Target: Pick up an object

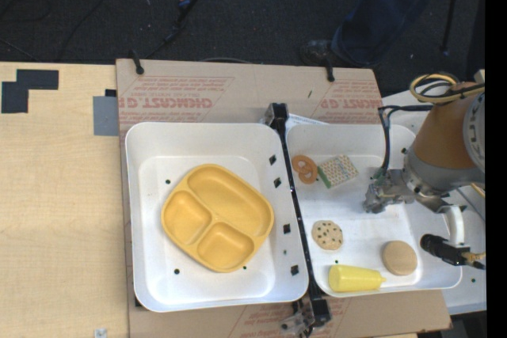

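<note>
The right bin (356, 142) holds several small items: an orange ring-shaped piece (303, 168), a green-dotted square piece (338, 170), a round speckled cookie (326, 234), a tan round bun (398, 257) and a yellow wedge (355, 278). My gripper (379, 197) hangs low over the right half of this bin, right of the square piece and above the bun. I see nothing held in it. The arm's orange band (440, 140) rises behind it.
A yellow divided plate (218, 216) lies in the left bin (150, 170). A black divider (289, 202) runs between the two bins. Cables (432, 85) loop over the arm at the right. Bare wooden bench (55, 210) extends to the left.
</note>
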Motion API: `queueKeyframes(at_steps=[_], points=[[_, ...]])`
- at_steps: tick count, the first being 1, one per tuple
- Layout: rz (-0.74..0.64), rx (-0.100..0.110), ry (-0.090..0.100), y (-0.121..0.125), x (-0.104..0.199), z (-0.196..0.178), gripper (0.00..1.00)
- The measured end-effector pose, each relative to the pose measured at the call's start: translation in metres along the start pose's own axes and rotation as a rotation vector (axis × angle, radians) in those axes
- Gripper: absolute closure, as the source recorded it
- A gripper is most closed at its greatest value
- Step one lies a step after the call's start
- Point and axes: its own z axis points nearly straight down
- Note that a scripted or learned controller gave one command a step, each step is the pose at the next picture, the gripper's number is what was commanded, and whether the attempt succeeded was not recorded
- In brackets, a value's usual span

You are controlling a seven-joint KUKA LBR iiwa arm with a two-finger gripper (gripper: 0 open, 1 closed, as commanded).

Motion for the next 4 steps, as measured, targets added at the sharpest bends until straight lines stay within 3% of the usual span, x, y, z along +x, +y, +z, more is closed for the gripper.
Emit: queueKeyframes(at_steps=[3,4], points=[[-0.006,-0.008,-0.003,0.007,-0.001,-0.177,1.0],[-0.009,-0.001,0.0,0.013,0.062,-0.168,1.0]])
